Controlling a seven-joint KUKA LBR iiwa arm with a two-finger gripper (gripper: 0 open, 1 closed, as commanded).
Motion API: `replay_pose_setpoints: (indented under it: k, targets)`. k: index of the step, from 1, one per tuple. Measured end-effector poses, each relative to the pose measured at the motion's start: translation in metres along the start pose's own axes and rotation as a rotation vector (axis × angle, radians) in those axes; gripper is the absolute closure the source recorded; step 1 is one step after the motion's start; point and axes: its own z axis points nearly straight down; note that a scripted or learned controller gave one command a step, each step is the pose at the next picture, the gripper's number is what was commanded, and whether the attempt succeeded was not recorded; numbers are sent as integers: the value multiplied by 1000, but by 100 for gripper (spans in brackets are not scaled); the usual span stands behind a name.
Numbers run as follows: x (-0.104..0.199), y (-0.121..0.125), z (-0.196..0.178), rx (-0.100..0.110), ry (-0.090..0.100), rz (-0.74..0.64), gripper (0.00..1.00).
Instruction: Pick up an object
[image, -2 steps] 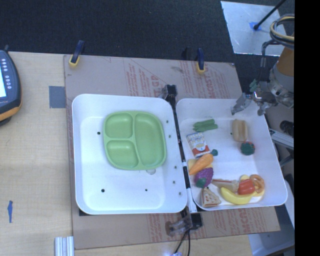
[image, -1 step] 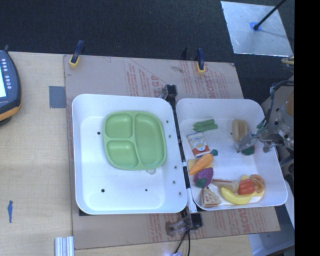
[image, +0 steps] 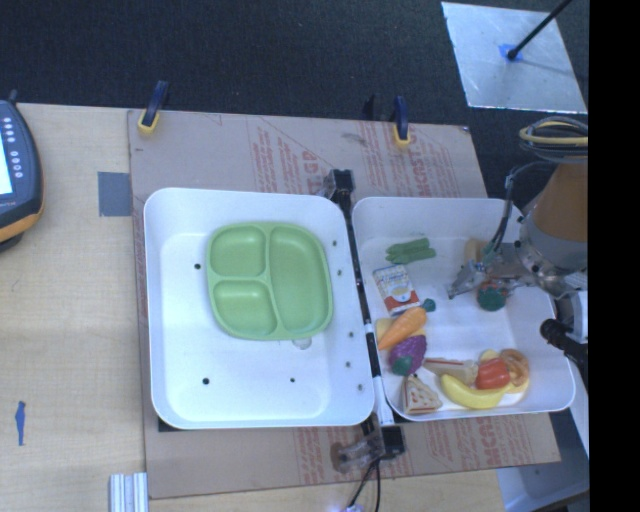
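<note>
Wooden bench (image: 70, 300) under brown cardboard (image: 250, 150) bears two white bins (image: 160, 300); jaws' state I cannot tell.

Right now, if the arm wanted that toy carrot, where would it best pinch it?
Probably across the middle of the carrot, coming straight down. It lies flat and slanted in the right bin, so fingers should close across its narrow width. A purple toy sits just below and a small carton just above, leaving little room.
</note>
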Motion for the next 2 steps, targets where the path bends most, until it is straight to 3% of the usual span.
replay_pose_setpoints:
  k: [1, 2]
  targets:
    - [-2, 0, -15, -2, -2, 0, 100]
    - [44, -35, -3, 4, 3, 0, 100]
